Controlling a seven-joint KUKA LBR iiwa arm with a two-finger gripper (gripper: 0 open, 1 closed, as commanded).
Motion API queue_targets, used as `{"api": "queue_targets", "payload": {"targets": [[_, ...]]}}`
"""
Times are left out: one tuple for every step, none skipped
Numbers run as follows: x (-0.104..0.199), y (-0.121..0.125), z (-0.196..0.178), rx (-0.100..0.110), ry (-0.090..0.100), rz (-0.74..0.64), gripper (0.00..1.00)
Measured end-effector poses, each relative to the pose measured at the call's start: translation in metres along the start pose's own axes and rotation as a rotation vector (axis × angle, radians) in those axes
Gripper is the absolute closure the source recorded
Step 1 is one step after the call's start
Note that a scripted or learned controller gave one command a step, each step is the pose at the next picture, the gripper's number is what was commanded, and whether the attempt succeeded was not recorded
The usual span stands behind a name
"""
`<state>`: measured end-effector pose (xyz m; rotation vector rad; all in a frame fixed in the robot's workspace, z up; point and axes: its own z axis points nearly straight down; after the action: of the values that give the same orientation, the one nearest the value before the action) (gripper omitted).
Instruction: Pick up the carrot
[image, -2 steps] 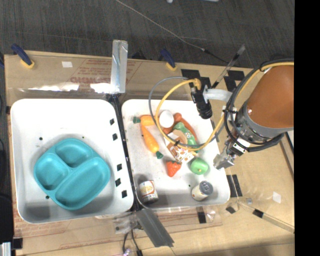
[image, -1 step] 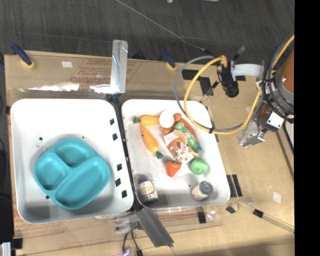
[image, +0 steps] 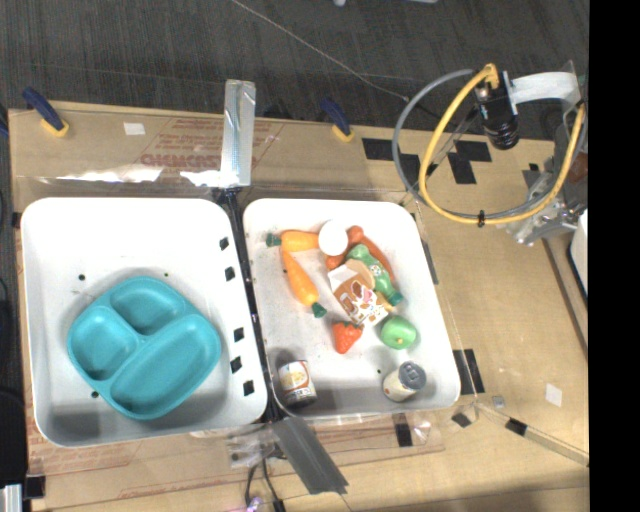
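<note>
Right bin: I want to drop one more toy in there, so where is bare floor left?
The right white bin has bare floor along its left wall, between the orange plastic carrot and the small brown can, and between that can and the grey-lidded can. The middle and upper right are crowded around the printed carton and green apple.

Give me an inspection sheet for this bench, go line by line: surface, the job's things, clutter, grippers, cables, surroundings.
Surface: brown bench bearing a left bin and a right bin, side by side.
Job's things: carrot lying in the right bin, upper left, green end toward the bin's middle.
Clutter: in the right bin a snack carton, strawberry, green apple, two small cans; in the left bin a teal divided plate.
Grippers: nothing seen.
Cables: yellow and grey loops at upper right, above the bench.
Surroundings: dark floor; blue clamps on the far edge.
</note>
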<state>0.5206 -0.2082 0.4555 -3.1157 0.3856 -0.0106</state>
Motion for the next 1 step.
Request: {"api": "queue_targets", "payload": {"targets": [[0.0817, -0.0233, 0.1384, 0.008, -0.021, -0.056, 1.0]]}}
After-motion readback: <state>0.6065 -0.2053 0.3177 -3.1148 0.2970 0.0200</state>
